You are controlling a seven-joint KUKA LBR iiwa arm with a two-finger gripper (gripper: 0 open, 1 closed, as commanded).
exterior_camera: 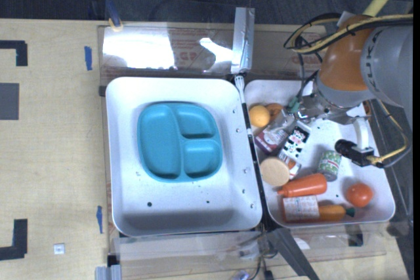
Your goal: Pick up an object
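Observation:
My gripper [295, 111] hangs low over the upper left part of the right bin [380, 174], at the end of the grey arm with its orange band [344, 65]. Just below it lie a dark red packet [272, 139] and a black-and-white patterned item [295, 143]. An orange fruit [259, 115] sits to its left, by the bin wall. Further toward the front are a tan round piece [275, 172], a carrot [303, 185], a labelled bottle [308, 208], a green can [330, 164] and a tomato [359, 194].
The left bin [125, 141] holds a blue divided plate [178, 141]. A clear panel [170, 42] stands behind that bin. Cables and a black connector [351, 151] hang from the arm over the right bin's right side.

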